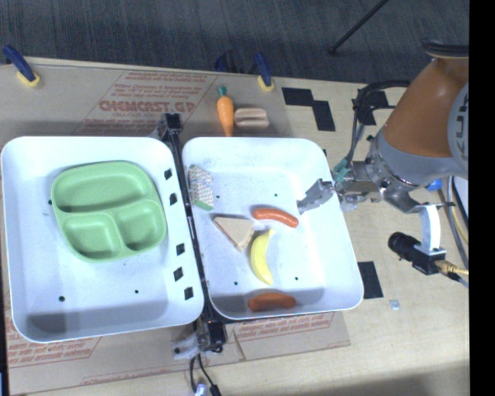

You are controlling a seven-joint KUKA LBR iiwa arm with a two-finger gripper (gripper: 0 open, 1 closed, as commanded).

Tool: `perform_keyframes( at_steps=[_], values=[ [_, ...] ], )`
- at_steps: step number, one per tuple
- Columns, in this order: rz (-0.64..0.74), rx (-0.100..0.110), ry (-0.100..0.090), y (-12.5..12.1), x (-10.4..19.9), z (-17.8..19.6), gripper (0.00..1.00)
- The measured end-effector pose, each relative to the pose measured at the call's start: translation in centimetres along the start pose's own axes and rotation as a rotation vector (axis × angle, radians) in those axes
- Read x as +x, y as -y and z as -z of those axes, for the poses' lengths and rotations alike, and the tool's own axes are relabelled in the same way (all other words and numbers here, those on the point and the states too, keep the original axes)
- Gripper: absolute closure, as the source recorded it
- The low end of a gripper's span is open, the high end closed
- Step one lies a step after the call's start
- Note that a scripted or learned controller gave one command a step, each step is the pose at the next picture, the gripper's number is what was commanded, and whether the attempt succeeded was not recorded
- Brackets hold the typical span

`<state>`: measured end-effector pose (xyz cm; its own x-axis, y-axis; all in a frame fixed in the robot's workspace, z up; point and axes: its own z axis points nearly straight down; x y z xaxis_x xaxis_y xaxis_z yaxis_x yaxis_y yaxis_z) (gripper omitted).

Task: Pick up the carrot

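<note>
The carrot (pixel 224 114), orange with a green top, lies on the cardboard just behind the right bin (pixel 338 246), outside both bins. My gripper (pixel 313 195) hangs low over the right side of that bin, near a red sausage (pixel 275 216). It is well to the right of and in front of the carrot, and I see nothing held in it.
A small bun-like toy (pixel 250 119) lies right beside the carrot. The right bin also holds a sandwich wedge (pixel 235 231), a banana (pixel 261 257), a second sausage (pixel 272 301) and a grey mesh piece (pixel 201 186). A green divided tray (pixel 109 209) sits in the left bin.
</note>
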<state>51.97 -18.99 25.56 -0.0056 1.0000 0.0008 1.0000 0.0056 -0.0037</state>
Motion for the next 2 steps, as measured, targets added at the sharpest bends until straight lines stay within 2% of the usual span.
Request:
perform_keyframes(
  at_steps=[1, 2],
  values=[
    [0.053, 0.002, -0.001, 3.0, 3.8, -6.4, 0.00],
    [0.106, -0.003, 0.002, 0.7, 0.4, 2.3, 0.00]
  ],
)
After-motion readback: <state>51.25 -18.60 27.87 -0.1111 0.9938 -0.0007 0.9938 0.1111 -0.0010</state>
